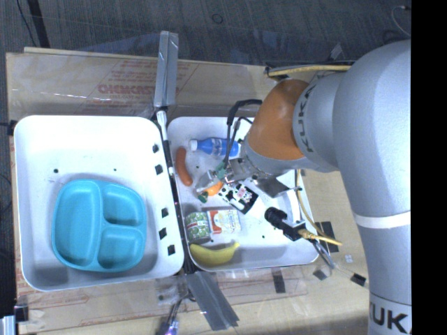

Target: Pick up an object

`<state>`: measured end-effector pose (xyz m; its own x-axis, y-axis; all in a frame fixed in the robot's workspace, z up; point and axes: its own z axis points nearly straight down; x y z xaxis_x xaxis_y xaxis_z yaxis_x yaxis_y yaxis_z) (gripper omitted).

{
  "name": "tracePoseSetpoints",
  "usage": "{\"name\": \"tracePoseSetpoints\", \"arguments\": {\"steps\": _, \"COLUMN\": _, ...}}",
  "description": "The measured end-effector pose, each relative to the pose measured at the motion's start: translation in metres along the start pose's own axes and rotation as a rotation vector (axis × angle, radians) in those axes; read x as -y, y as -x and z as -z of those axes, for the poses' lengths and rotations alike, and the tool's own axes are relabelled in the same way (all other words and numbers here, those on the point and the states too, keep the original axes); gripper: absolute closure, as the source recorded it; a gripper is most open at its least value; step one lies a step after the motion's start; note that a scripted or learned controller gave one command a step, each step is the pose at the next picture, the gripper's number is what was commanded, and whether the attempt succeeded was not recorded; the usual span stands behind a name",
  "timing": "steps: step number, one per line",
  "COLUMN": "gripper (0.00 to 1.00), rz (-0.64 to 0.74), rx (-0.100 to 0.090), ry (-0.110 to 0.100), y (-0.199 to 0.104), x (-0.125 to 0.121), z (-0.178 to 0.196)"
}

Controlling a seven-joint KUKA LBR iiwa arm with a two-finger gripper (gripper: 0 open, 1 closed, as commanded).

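Bottle [211,146] on its side, cap [195,145] leftward

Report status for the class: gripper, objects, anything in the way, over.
Gripper low in right bin, grasp not visible. Banana, bottle, snack carton lie loose. Clutter crowds the gripper.

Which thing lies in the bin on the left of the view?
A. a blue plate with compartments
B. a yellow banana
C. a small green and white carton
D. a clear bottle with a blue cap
A: the blue plate with compartments lies on the floor of the left bin, while the banana lies in the right bin.
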<state>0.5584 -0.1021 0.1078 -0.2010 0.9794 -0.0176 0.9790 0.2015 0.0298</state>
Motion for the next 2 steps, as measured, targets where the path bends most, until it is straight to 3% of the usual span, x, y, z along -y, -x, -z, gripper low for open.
{"name": "tracePoseSetpoints", "arguments": {"steps": 1, "gripper": 1.0, "rz": 0.006, "rx": 0.001, "ry": 0.005, "y": 0.0002, "x": -0.0028, "z": 0.0117}}
{"name": "tracePoseSetpoints", "arguments": {"steps": 2, "gripper": 0.0, "rz": 0.007, "rx": 0.001, "ry": 0.005, "y": 0.0, "x": -0.0028, "z": 0.0117}}
